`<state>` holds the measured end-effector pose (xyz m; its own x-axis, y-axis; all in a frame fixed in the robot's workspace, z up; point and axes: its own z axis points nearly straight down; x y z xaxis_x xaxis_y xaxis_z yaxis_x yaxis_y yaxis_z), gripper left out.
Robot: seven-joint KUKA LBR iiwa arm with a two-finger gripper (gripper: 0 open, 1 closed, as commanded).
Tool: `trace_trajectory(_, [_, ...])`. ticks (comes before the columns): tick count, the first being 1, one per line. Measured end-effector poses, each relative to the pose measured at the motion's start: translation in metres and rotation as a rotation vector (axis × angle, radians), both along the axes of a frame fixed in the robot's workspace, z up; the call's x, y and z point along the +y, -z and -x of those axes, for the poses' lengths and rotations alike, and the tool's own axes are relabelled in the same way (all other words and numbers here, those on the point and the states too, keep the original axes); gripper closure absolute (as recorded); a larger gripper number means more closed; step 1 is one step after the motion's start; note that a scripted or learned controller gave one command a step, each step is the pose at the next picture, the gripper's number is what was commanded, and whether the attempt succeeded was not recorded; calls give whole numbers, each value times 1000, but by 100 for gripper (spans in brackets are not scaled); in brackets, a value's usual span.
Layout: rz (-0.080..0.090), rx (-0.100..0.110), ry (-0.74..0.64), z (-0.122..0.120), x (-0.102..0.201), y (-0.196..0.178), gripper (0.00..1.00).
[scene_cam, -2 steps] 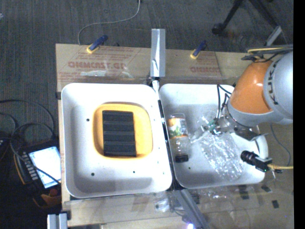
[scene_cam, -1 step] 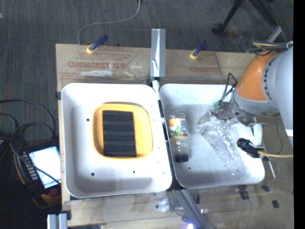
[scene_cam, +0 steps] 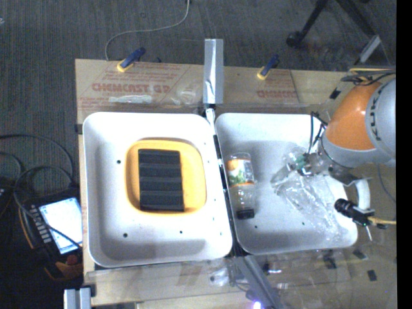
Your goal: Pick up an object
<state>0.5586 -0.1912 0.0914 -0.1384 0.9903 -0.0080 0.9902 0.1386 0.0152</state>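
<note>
In the right bin [scene_cam: 270, 234] a small clear bottle [scene_cam: 240, 180] with an orange and green label and a black cap lies near the left wall. A crumpled clear plastic bag [scene_cam: 310, 197] spreads over the bin's right half. My gripper [scene_cam: 304, 165] reaches in from the right and sits low at the bag's upper edge, partly hidden under the orange-banded wrist [scene_cam: 351, 124]. I see nothing held in it. A yellow tray-like object with a black ribbed insert [scene_cam: 165, 176] rests in the middle of the left bin [scene_cam: 96, 172].
A metal post [scene_cam: 213, 69] stands at the back where the bins meet. Two blue and yellow clamps [scene_cam: 131, 58] [scene_cam: 268, 65] hold the board behind. The arm's body covers the right bin's right rim. A tablet [scene_cam: 58, 221] lies on the floor at left.
</note>
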Motion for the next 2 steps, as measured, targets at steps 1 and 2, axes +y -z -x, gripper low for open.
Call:
trace_trajectory(1, [3,-5,-136,25,23,-1,0])
trace_trajectory(2, [-11,8,147,-25,-13,0,0])
